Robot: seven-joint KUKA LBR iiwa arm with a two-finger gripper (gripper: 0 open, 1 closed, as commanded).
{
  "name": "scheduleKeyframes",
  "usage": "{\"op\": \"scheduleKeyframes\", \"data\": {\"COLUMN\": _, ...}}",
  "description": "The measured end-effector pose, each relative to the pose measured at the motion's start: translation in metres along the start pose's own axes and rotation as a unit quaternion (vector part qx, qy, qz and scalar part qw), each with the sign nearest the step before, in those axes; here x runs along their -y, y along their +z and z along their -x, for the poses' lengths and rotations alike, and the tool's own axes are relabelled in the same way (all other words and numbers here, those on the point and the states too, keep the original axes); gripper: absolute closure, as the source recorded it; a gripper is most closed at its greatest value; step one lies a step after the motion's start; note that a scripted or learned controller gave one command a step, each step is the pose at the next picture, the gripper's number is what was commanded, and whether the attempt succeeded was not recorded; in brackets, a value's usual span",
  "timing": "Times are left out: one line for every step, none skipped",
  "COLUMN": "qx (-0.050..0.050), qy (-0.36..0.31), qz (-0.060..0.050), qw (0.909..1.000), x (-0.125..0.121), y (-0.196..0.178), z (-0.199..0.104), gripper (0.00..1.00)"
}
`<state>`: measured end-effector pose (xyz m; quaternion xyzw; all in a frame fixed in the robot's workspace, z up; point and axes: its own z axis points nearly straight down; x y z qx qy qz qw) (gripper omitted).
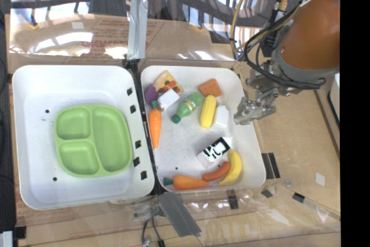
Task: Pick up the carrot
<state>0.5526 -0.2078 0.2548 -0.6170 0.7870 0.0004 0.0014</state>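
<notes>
An orange carrot (155, 127) lies upright along the left wall of the right bin (191, 142), its narrow end toward the front. A second carrot-like orange piece (188, 183) with a green end lies along the front wall. My gripper (250, 112) hangs over the right rim of that bin, beside a small white block (222, 116). It is well to the right of both orange pieces and touches neither. Nothing shows in its grasp.
The right bin also holds a pizza slice (166, 81), purple piece (151, 94), green bottle (186, 108), corn cob (207, 111), waffle (210, 88), black-and-white box (214, 150), banana (233, 167) and red pepper (216, 173). A green divided plate (92, 140) sits in the left bin (34, 89).
</notes>
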Motion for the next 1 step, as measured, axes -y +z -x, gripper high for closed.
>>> {"op": "scheduleKeyframes", "data": {"qx": 0.000, "qy": -0.058, "qz": -0.002, "qw": 0.9983, "x": 0.0437, "y": -0.0715, "z": 0.0085, "gripper": 1.00}}
